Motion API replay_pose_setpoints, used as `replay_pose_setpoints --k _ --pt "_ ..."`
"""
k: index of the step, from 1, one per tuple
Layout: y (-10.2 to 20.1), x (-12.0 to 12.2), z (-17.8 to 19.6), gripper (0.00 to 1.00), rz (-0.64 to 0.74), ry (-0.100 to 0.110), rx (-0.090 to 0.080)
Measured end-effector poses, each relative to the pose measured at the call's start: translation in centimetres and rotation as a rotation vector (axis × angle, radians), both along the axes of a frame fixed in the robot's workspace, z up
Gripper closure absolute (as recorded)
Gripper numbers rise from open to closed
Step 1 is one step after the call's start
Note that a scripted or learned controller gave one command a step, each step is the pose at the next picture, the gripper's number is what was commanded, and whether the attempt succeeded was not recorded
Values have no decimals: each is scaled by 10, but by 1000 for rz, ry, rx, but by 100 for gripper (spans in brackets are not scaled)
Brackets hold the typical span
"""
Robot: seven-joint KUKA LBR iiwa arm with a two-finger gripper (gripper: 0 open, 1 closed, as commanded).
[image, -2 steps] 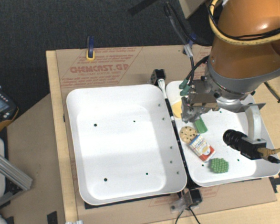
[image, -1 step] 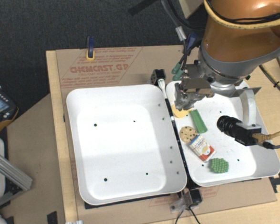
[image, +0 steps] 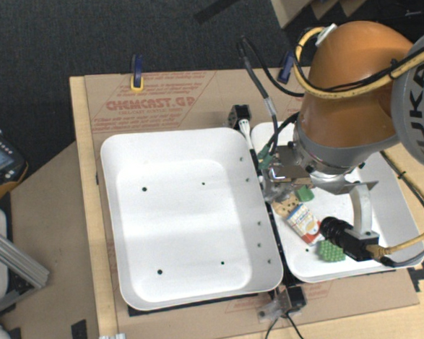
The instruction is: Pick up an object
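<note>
arm (image: 354, 83) low over right bin (image: 398, 243), wrist covering gripper (image: 285, 185). small printed box (image: 298, 217) flat in right bin near left wall, just below gripper; green studded object (image: 330, 252) beside it. left bin (image: 179, 214) alongside.

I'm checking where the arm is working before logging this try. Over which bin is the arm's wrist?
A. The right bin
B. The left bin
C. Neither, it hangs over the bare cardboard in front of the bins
A. The orange band and grey wrist of the arm sit above the right bin, where a small printed box and a green studded piece lie.
</note>
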State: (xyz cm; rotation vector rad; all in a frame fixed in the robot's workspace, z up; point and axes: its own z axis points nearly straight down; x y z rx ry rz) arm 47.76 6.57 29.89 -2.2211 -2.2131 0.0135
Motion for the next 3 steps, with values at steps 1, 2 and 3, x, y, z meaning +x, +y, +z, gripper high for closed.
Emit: replay_pose_setpoints --k 1,2,3 --pt "38 3 93 100 8 -22 5" --pt "29 1 30 100 2 -2 0" --pt "78 2 53 100 8 -14 3"
